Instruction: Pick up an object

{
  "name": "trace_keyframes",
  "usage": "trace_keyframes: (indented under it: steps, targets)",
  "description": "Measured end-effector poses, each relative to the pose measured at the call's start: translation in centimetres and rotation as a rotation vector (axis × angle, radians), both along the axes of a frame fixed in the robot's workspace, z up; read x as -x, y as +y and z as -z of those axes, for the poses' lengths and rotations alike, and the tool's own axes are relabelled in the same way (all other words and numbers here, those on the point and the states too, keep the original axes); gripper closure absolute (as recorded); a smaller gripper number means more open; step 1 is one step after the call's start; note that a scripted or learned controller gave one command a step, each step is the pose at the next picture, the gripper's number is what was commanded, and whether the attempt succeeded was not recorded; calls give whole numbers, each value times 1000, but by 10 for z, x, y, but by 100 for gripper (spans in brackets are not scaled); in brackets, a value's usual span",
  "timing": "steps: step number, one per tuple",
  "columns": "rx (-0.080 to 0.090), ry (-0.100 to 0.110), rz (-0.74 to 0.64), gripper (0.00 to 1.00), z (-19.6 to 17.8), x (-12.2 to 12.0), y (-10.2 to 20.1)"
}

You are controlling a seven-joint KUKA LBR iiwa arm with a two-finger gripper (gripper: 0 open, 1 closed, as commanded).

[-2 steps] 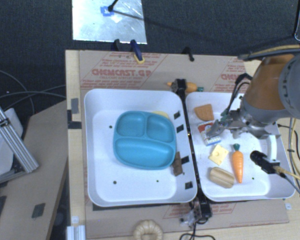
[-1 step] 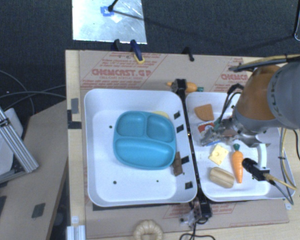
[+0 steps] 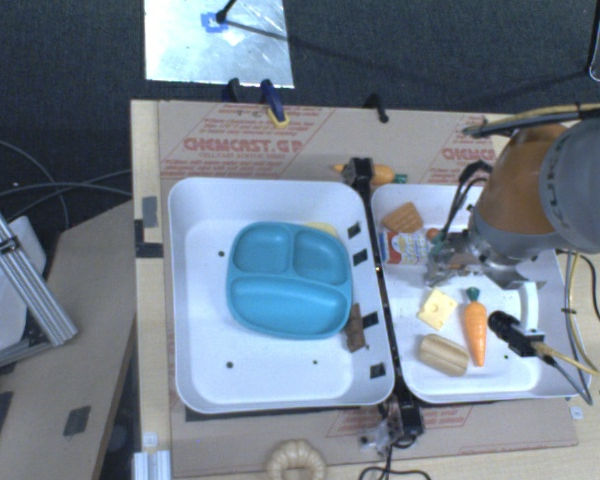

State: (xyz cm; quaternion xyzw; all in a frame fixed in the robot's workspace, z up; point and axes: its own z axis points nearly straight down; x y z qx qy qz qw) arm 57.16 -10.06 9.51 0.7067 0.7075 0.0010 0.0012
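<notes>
The right bin (image 3: 550,383) holds several toy foods: a brown toast slice (image 3: 402,216), a white printed packet (image 3: 404,249), a yellow cheese wedge (image 3: 437,309), an orange carrot (image 3: 475,332) and a tan cylinder (image 3: 444,355). My gripper (image 3: 443,265) hangs low over the middle of this bin, just right of the packet and just above the cheese. Its tips are dark and small against the wrist.
In the left bin (image 3: 205,368) lies a blue divided plate (image 3: 285,278), with a yellow piece (image 3: 324,228) at its far edge and a small brown piece (image 3: 355,330) by the divider. An orange item (image 3: 381,175) rests outside the bins at the back.
</notes>
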Motion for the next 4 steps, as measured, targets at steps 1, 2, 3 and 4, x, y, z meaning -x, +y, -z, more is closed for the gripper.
trace_keyframes:
  steps: [1, 2, 3, 4]
  targets:
    - [0, -5, -3, 100, -61, -8, 4]
    - [1, -5, -3, 100, -123, -3, 2]
    - [0, 0, -3, 100, -130, -4, 2]
    - [-2, 0, -8, 100, -120, -31, 53]
